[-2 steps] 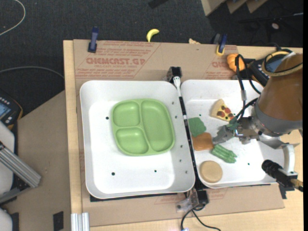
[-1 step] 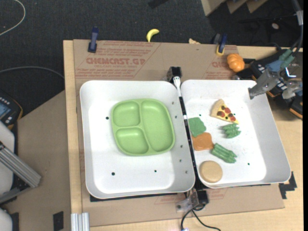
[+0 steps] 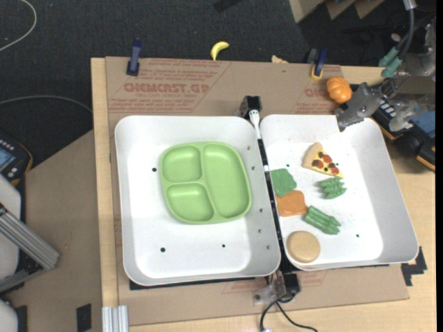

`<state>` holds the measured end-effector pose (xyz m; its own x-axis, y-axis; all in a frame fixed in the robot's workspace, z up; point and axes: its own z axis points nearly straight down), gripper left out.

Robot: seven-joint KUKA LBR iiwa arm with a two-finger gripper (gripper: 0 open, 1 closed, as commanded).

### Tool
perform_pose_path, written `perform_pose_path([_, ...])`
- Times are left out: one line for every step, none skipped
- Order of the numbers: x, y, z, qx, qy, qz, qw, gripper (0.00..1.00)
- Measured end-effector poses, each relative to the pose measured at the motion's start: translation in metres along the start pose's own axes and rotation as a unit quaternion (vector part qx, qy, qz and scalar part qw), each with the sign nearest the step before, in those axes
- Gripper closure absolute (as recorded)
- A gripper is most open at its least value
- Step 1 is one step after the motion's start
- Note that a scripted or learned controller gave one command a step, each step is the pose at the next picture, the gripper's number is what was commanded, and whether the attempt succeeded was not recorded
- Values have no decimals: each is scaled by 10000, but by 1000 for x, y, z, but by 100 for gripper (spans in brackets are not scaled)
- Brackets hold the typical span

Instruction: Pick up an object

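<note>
Overhead, pincer (image 3: 351, 113) beside pizza slice (image 3: 321, 160).

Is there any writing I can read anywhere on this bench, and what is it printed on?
"CHEMCAST G P": large red letters on the brown board behind the left bin; the last letters are unsure.
Smaller red lines above and below that: too small to read.
Red print on the board behind the right bin: too blurred to read.
</note>
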<state>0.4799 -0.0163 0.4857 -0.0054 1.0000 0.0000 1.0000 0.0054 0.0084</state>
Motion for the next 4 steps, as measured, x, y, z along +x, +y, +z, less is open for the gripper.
perform_pose_path([62,1,-53,-7,11,-13,10000,0])
perform_pose_path([59,1,-60,7,-1,22,10000,100])
perform_pose_path([5,-1,-4,73,-5,54,10000,100])
perform_pose_path([-37,-1,7,55,-4,50,10000,100])
